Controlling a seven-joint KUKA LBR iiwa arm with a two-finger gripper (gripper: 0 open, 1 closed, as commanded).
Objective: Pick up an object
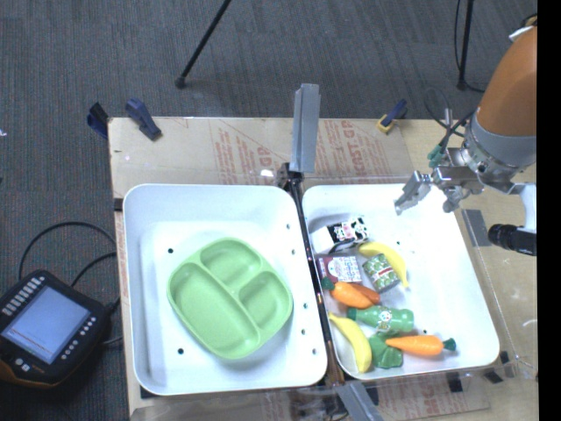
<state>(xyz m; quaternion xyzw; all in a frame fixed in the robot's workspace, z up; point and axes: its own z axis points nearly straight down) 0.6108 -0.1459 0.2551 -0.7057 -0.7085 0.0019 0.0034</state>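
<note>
Landmark: right bin (473, 274). Gripper (431, 191) hovers above bin's far edge, fingers spread apart, nothing between them. Pickable objects cluster in bin's left and near part, well apart from gripper: black-and-white carton (348, 231) farthest back; yellow banana (387, 260) just beside green box (381, 274); carrot (351, 295) left of those; green bottle (386, 319) nearer; second banana (352, 342) and second carrot (419, 346) at bin's near edge. Left of bin: second bin (145, 235) holding green divided tray (229, 297).

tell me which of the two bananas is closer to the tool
The upper banana, lying beside the green packet in the right bin. It is closer to the tool; the other banana lies at the bin's front edge.
</note>
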